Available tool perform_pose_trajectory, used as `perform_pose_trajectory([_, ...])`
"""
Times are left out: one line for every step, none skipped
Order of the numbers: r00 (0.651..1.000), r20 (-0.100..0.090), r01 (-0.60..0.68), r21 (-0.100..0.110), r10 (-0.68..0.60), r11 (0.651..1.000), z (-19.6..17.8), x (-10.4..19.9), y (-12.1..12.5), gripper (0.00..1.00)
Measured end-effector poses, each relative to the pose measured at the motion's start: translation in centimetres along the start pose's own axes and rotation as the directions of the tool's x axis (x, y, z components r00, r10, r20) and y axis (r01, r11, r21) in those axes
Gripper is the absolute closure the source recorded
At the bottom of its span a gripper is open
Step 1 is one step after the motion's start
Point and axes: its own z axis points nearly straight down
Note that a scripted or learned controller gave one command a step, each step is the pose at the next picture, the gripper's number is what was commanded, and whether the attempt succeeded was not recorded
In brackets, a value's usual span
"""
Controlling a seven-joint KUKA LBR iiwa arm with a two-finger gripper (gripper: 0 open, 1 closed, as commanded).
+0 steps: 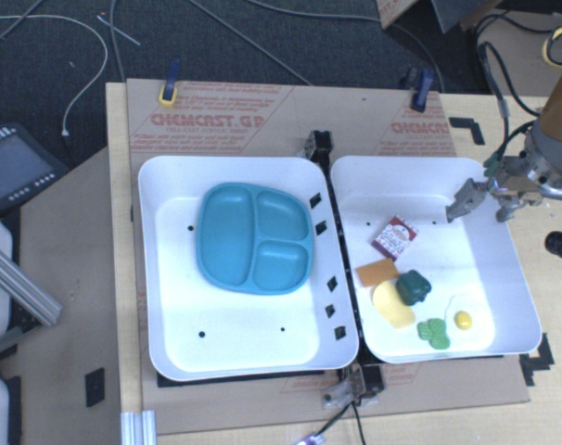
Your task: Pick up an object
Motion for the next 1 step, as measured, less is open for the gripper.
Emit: perform_pose_trajectory([1.0, 0.003, 0.003, -0.014, -0.003, 1.0, -0.77, 0.04, 0.29, 0.0])
